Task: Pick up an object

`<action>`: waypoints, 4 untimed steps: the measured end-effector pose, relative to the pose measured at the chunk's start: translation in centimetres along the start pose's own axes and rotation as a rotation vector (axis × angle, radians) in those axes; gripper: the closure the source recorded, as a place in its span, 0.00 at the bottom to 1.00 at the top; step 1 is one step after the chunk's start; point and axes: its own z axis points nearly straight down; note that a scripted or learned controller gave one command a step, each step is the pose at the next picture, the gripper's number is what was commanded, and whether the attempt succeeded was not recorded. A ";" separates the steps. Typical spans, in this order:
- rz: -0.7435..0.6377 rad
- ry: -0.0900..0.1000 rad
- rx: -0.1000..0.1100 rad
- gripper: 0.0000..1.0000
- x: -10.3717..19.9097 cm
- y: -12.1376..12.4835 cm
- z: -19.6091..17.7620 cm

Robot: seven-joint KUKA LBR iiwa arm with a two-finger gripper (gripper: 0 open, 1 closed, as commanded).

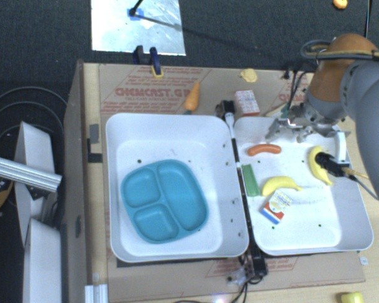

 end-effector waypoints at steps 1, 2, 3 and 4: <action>0.009 0.003 0.013 0.00 -3.5 -4.4 1.7; 0.003 0.002 0.007 1.00 -3.3 -4.1 0.5; 0.003 0.002 0.007 0.00 -3.3 -4.1 0.5; 0.000 0.007 0.016 0.00 2.7 -9.1 1.7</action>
